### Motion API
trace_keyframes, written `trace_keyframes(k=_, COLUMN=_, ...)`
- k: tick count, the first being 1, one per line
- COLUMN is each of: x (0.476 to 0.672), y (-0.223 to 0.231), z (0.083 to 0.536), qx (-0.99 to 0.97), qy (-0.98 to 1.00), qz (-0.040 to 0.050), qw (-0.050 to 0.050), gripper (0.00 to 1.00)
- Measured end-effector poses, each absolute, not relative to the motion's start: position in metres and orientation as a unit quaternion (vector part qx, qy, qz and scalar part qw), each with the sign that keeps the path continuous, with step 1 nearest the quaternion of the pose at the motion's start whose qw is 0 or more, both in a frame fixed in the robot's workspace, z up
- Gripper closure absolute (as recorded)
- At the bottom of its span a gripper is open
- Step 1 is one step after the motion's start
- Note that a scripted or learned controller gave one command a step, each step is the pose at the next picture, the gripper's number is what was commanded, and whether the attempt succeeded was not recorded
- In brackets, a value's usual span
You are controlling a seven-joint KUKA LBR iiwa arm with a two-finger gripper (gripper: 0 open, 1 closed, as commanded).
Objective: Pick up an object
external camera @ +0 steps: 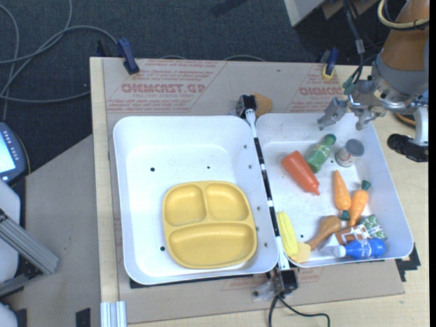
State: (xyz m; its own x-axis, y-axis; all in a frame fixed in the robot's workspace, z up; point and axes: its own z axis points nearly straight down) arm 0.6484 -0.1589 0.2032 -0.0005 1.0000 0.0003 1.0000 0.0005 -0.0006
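Above the right bin's [392, 182] far edge, the hand [347, 117] hangs with fingers spread, holding nothing.

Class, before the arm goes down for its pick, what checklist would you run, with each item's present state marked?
1. Gripper holds nothing: ok, fingers spread, nothing between them.
2. Gripper is over the right bin: ok, near its far edge.
3. Gripper directly above a target: not ok; green bottle lies nearer the camera.
4. Red bottle free of neighbours: cannot tell, green bottle is close.
5. Yellow tray out of the way: ok, in left bin.
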Motion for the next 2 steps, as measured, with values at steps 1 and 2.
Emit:
trace_keyframes(k=1, x=0.616, y=-0.1, z=0.165, qx=-0.705, qy=-0.709, qz=0.0012, qw=0.004, gripper=0.0)
trace_keyframes(k=2, x=0.608, y=-0.102, z=0.105, qx=-0.708, qy=-0.706, qz=-0.0027, qw=-0.007, gripper=0.0)
